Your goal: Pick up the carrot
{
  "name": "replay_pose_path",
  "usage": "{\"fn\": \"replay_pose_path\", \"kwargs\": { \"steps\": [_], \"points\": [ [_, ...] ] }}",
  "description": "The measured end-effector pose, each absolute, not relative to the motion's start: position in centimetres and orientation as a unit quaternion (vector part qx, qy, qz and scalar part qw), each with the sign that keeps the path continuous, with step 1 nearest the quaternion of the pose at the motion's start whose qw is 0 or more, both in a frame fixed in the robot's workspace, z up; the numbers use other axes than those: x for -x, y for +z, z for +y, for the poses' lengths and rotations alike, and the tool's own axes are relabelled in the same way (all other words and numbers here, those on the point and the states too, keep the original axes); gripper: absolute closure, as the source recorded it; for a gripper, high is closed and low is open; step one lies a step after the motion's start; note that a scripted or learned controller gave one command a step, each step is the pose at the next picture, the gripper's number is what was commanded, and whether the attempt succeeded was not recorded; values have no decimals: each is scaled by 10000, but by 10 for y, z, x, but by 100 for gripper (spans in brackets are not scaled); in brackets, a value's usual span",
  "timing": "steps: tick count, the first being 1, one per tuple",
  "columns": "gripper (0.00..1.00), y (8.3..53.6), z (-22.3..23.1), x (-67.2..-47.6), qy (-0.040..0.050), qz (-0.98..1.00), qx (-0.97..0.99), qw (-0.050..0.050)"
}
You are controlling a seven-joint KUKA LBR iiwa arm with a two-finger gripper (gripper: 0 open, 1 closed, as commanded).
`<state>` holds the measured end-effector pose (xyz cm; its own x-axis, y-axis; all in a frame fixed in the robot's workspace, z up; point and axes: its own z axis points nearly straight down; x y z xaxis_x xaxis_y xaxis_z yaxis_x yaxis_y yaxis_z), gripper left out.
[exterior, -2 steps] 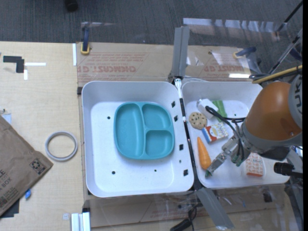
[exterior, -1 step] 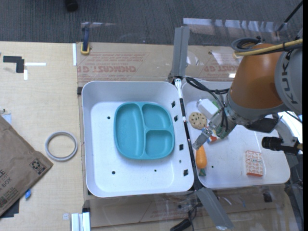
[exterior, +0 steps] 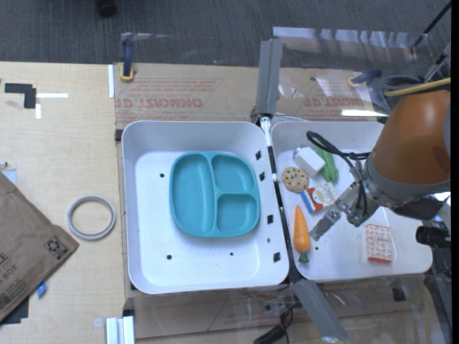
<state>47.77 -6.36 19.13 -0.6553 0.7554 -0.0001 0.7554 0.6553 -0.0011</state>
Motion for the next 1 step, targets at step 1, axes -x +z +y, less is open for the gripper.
{"fn": "replay_pose_path", "kwargs": {
  "steps": [1],
  "points": [
    [100, 200, -64, -479, 6, -9094, 4159, -7]
  ]
}}
